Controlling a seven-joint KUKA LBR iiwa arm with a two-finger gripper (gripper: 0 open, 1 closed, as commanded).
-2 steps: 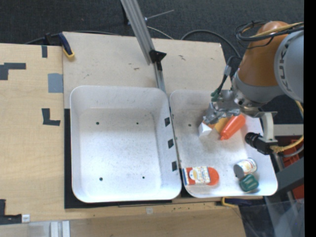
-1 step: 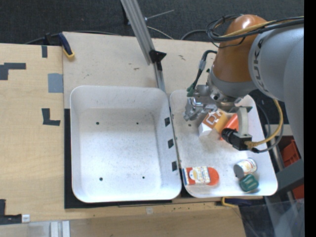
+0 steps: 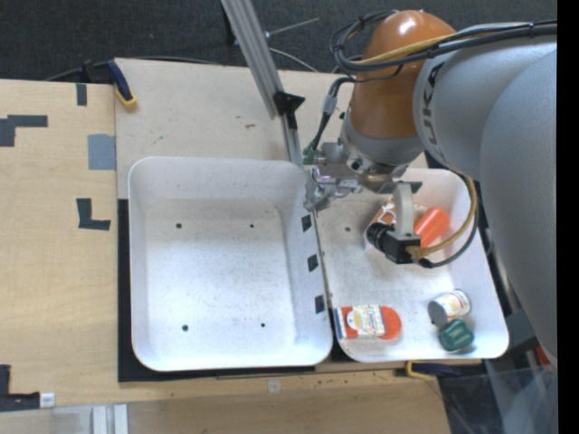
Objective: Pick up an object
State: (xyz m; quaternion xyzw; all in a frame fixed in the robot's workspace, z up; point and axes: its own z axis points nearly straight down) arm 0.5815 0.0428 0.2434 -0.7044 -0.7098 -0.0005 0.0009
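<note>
From my station I see the arm [image 3: 493, 107] coming in from the right, its broad grey link filling the upper right corner and running down that side. The orange band [image 3: 398, 43] sits rounded on top, above the grey wrist [image 3: 384, 147], which points downward at a slant toward the left. Cables [image 3: 362, 39] loop over the orange part and a yellowish hose [image 3: 457, 238] curves down below the wrist. The tool [image 3: 318, 191] hangs at the lower left of the wrist as a small metallic cluster; I cannot make out how it is set.
</note>
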